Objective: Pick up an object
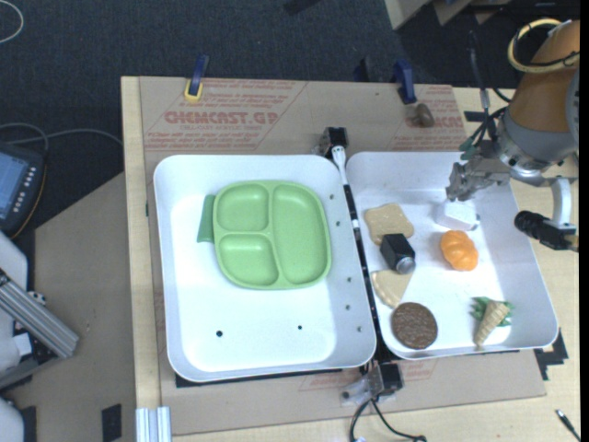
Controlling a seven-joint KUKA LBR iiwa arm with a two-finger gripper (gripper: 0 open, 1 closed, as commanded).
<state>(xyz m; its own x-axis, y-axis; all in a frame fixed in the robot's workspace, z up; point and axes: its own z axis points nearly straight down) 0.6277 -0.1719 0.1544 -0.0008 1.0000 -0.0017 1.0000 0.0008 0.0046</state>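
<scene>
- Carpet (138,26), dark and blue-grey, surrounds a bench (276,109) topped with brown cardboard printed in red, clamped at 12 o'clock.
- Left bin (184,339), white, holds a green three-compartment plate (272,233) at its centre.
- Right bin (525,274), white, holds a tan bread slice (387,220), a black cylinder (398,252), a brown round patty (414,324), a corn cob (490,317) at 5 o'clock, and an orange fruit (459,250), round and glossy, near its centre.
- Gripper (463,188) sits at 1 o'clock in the right bin above a small white block (456,215); whether it is released or clenched, I cannot tell.
</scene>
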